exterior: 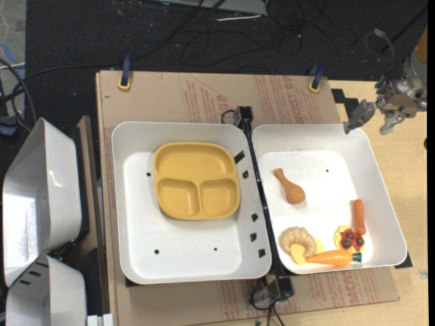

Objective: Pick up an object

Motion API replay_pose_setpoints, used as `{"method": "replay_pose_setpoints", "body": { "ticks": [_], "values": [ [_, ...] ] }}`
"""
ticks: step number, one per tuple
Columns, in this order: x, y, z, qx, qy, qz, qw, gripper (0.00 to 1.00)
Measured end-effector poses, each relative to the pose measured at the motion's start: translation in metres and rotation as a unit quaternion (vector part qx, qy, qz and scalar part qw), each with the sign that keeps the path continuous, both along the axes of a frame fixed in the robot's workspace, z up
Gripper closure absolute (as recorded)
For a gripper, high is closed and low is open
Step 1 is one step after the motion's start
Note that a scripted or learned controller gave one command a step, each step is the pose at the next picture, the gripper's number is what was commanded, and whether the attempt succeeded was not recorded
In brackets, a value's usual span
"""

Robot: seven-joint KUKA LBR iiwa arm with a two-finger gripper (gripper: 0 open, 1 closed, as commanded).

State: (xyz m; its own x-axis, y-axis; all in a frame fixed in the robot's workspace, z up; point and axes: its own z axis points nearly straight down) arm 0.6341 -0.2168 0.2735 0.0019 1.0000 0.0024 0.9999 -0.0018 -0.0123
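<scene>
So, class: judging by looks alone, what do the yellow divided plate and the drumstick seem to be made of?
Yellow divided plate: probably moulded plastic, matte; its colour is uniform and its compartment edges are rounded. Drumstick: probably toy plastic or rubber, smooth, with flat orange-brown colouring.

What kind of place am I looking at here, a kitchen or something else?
Probably a robotics lab bench, not a kitchen: two white bins sit clamped on a board, toy food like a drumstick lies inside, and a gripper hovers nearby among loose cables.
</scene>
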Motion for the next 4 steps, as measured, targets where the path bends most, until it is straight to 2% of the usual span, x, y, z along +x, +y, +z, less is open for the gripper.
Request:
{"method": "replay_pose_setpoints", "body": {
  "ticks": [1,2,4],
  "values": [
    [0.002,0.001,0.009,-0.0016,-0.007,0.002,1.0,0.0],
    [-0.001,0.01,-0.04,-0.0013,-0.005,0.002,1.0,0.0],
    [-0.012,0.006,-0.16,-0.0013,-0.005,0.0,1.0,0.0]
  ]
}}
